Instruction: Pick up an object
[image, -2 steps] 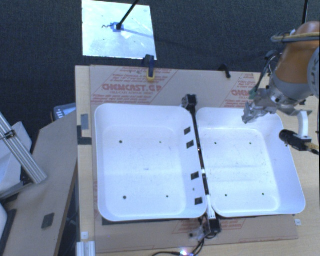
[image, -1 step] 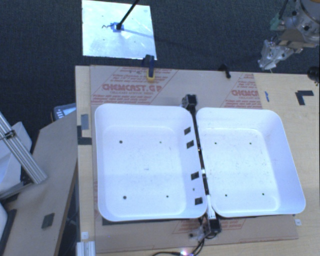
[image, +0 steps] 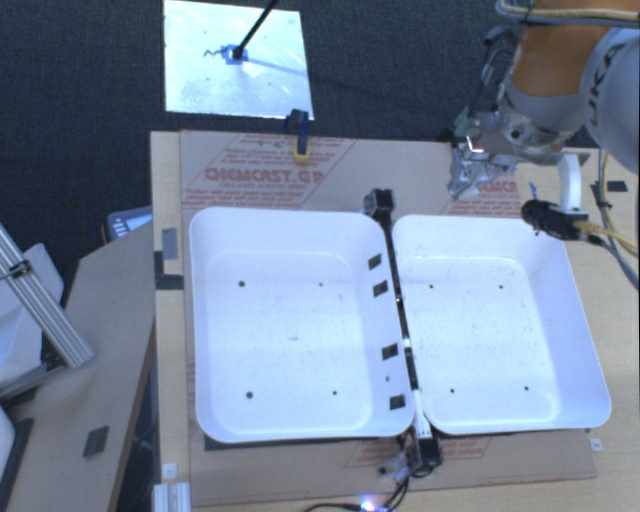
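Note:
My gripper (image: 468, 180) hangs at the upper right, beyond the back rim of the right bin (image: 500, 330) and over the cardboard sheet. It points down, and nothing shows beneath it. The grey arm with its orange band (image: 560, 60) comes in from the top right corner. The left bin (image: 290, 320) lies beside the right one. Both show bare white floors with a few small dark dots.
Black clips (image: 385, 290) run along the seam between the bins. A black connector with a cable (image: 548, 215) juts over the right bin's back right corner. A small blue and yellow piece (image: 299, 140) stands behind the left bin. A metal frame (image: 40, 300) leans at the left.

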